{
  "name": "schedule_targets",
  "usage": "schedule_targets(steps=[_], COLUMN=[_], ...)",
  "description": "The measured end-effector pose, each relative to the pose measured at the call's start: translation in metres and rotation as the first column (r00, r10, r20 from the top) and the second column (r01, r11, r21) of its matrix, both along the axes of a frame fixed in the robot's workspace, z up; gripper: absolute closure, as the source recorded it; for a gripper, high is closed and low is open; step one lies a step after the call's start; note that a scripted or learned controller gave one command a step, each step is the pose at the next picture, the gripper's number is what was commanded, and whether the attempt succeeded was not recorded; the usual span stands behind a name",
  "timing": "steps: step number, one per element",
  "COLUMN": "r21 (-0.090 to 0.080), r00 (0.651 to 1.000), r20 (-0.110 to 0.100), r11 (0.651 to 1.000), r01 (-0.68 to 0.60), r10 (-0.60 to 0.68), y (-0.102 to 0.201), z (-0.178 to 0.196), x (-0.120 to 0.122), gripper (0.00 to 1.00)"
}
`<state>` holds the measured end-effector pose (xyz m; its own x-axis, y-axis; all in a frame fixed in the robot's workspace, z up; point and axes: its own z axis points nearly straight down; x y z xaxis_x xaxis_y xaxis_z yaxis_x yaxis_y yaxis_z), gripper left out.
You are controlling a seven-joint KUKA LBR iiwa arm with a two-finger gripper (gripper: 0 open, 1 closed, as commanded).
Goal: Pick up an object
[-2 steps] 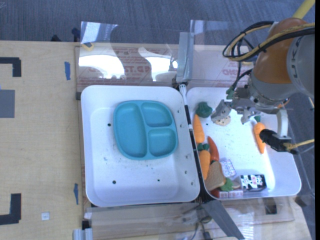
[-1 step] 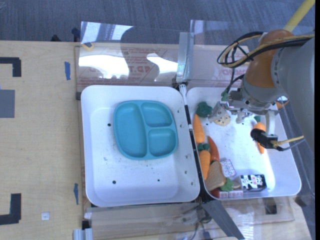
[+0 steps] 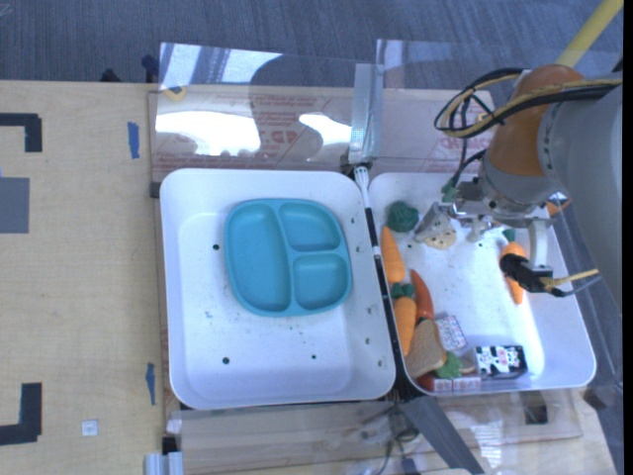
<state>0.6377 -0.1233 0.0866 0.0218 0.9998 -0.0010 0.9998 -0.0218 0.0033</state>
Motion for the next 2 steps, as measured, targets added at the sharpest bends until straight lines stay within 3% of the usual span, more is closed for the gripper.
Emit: schedule_targets(steps=[1,2], r21=[-0.002,0.002], r00=[1.000,0.999], r20=[0.005,0.008], r11=[1.000,0.999], r01=[-0.004,-0.040], r10=[0.004,0.040], y=[0.002,0.079], z=[0.012,0.104], x=[0.002,0.031], gripper=[1.00,1.00])
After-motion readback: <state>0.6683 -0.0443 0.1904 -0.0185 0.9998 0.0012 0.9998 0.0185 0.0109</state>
